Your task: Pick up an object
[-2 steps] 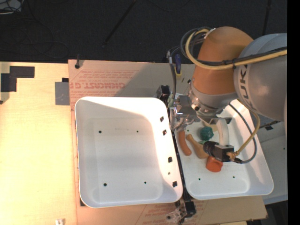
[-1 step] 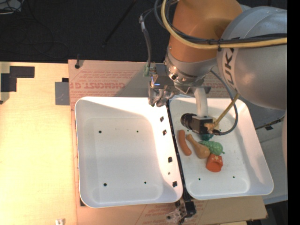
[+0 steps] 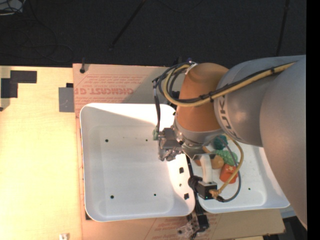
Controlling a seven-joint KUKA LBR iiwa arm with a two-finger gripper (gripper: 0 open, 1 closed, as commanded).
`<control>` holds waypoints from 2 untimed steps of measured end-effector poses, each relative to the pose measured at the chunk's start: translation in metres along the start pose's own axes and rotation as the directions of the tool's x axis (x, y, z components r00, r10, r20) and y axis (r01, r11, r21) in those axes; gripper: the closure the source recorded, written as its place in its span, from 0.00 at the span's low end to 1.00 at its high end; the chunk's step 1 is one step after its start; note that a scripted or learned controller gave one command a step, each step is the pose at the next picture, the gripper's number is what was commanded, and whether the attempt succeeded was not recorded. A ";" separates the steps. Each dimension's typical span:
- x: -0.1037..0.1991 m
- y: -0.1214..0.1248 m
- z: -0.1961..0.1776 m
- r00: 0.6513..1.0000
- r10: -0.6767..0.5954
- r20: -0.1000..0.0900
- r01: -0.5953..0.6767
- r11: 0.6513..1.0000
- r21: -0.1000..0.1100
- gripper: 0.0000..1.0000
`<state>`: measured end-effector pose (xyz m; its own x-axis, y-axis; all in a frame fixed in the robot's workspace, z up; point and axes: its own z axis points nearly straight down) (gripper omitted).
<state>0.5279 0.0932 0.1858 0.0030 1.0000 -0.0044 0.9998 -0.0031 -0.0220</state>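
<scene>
grey arm with orange band (image 3: 260, 104) is being positioned over bin divide | gripper (image 3: 168, 151) grip state cannot be told | small colourful objects (image 3: 224, 164) in right white bin (image 3: 260, 194) should be targeted, centred before descent

Grey arm with orange band reaching over two shallow white bins on a pale wooden table.

The grey arm (image 3: 270, 104) enters from the right, its orange band (image 3: 200, 101) wrapped by black and yellow cables, and its metal gripper (image 3: 169, 146) hangs above the ridge where the two bins meet. The left white bin (image 3: 100, 184) shows bare floor with small dark holes. The right white bin (image 3: 260, 194) holds a cluster of small objects just beside the wrist: a teal-green piece (image 3: 225, 151), an orange-red piece (image 3: 227, 173) and a tan piece (image 3: 216, 161). Brown printed cardboard (image 3: 115, 86) lies under both bins on the table (image 3: 35, 154).
</scene>
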 end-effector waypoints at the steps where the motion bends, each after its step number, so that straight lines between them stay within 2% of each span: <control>1: -0.082 -0.049 -0.025 1.000 0.005 -0.003 -0.005 1.000 -0.014 1.00; 2: -0.064 -0.054 -0.122 1.000 -0.006 -0.006 0.005 1.000 -0.028 1.00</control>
<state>0.4765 0.0301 0.3096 -0.0024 1.0000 0.0012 1.0000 0.0024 0.0056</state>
